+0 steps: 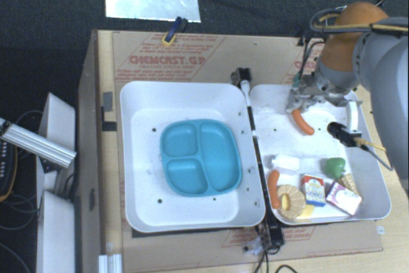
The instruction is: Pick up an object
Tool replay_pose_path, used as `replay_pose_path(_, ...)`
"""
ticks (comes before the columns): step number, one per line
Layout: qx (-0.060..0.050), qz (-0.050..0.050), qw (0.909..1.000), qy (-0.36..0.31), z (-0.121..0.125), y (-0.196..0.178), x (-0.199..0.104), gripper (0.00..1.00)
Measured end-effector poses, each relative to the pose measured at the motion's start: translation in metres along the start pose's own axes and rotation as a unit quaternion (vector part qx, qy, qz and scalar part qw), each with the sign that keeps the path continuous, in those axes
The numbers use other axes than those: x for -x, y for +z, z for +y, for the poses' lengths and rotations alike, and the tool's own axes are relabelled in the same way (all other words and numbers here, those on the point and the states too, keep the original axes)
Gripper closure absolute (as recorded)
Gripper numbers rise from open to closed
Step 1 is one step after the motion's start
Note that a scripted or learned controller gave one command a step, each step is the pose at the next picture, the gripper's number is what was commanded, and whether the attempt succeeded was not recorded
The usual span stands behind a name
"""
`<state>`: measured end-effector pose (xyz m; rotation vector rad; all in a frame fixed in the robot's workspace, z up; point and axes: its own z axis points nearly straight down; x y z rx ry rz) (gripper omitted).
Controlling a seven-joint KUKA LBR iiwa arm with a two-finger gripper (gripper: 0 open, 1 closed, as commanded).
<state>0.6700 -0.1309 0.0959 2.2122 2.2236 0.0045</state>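
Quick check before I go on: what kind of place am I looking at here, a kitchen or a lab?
Most likely a robotics lab bench, not a kitchen: two white bins sit on a board on dark carpet, holding toy food like a plastic hot dog and a blue divided plate, with the grey arm's gripper over them.

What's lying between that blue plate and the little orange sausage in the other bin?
In the camera view, the blue plate and the sausage are parted by bare white bin floor and the two bins' meeting rims, along which a thin black-tipped rod lies. No other object sits between them.
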Motion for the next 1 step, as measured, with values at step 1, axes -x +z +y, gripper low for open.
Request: replay_pose_path(1,-0.001,0.001,1.0,0.0,-0.0506,-0.0904,-0.0518,1.0)
